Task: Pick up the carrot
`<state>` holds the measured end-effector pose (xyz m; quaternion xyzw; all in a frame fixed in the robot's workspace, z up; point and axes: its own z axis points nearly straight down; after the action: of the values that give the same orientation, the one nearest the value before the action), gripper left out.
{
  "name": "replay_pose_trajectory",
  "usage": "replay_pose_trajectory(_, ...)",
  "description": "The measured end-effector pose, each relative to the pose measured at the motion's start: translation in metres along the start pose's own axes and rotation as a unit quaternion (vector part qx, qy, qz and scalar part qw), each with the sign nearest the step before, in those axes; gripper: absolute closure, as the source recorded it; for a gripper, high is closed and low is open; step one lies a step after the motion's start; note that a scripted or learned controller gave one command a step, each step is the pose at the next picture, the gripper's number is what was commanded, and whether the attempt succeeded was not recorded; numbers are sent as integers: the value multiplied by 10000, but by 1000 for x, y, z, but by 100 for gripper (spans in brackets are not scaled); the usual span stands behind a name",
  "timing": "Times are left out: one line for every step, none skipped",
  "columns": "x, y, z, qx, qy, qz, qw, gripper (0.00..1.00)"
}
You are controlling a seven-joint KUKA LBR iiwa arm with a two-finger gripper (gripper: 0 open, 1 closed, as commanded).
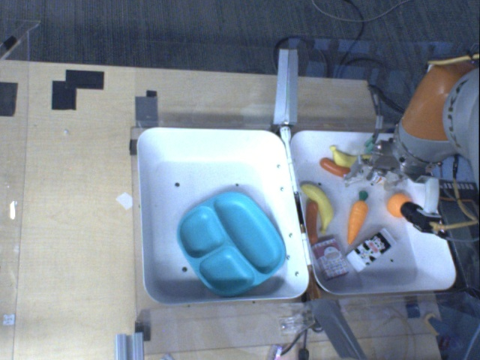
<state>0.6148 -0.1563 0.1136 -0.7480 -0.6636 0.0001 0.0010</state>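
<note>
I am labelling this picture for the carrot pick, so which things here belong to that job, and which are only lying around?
Belongs to the job:
- carrot, in the right bin
- gripper, just above the carrot

Only lying around:
- blue divided plate in the left bin
- banana
- small orange fruit
- black-and-white carton
- small dark red packet
</note>
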Motion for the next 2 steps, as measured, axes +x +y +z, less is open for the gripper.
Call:
replay_pose_trajectory(17,-51,26,-77,-10,461,9989,0)
replay_pose_trajectory(19,-49,17,-83,9,453,9989,100)
